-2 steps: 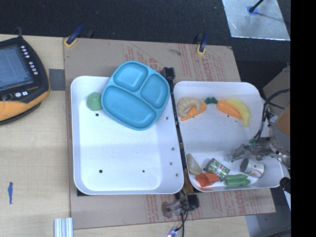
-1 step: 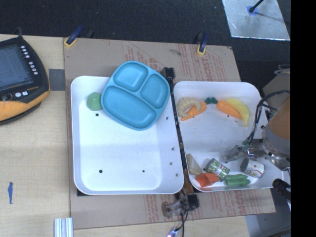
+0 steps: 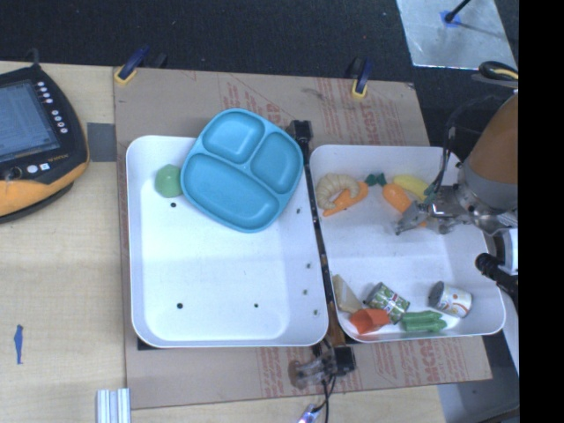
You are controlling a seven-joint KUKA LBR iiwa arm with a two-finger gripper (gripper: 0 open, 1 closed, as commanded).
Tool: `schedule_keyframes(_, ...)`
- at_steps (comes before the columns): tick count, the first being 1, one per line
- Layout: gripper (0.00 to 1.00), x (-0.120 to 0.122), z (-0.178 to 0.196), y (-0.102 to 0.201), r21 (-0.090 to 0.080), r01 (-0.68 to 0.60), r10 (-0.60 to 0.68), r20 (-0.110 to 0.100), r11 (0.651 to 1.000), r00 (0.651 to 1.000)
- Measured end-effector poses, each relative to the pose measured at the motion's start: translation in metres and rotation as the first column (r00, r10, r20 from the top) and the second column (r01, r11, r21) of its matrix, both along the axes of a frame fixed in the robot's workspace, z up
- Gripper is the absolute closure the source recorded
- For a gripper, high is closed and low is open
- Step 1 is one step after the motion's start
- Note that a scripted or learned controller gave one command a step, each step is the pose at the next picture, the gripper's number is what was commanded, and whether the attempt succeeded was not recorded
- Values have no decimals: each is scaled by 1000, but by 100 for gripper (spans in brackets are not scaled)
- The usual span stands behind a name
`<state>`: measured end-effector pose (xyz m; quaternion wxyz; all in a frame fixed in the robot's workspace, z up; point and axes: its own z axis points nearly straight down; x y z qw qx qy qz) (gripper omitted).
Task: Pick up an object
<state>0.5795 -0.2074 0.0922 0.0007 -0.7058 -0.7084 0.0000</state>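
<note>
My gripper (image 3: pixel 425 218) hangs low over the right bin (image 3: pixel 388 254), near its back right part. It looks open, with nothing between its fingers. Just to its left and behind it lie an orange carrot piece (image 3: pixel 397 197) and a yellow item (image 3: pixel 410 184). Further left are a tan curled piece (image 3: pixel 335 185) with an orange piece (image 3: pixel 345 200) against it, and a small green bit (image 3: pixel 376 180). Along the bin's front edge sit a small can (image 3: pixel 386 300), a white cup on its side (image 3: pixel 451 300), a green vegetable (image 3: pixel 423 322), a red piece (image 3: pixel 368 322) and a tan wedge (image 3: pixel 345 294).
The left bin (image 3: pixel 220 298) bears a blue divided plate (image 3: pixel 240 167) overhanging its back rim, with a green ball (image 3: pixel 167 181) beside it. A teach pendant (image 3: pixel 35 144) lies at the far left of the bench. Clamps (image 3: pixel 357 77) hold the cardboard at the back.
</note>
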Motion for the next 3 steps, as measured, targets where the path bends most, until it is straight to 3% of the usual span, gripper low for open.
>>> schedule_keyframes(1,0,76,-1,-5,0,0,0,-4,1000,1000)
schedule_keyframes(2,100,76,10,-4,2,-7,7,-12,1000,1000)
schedule_keyframes(3,0,76,10,6,27,-13,13,-25,1000,1000)
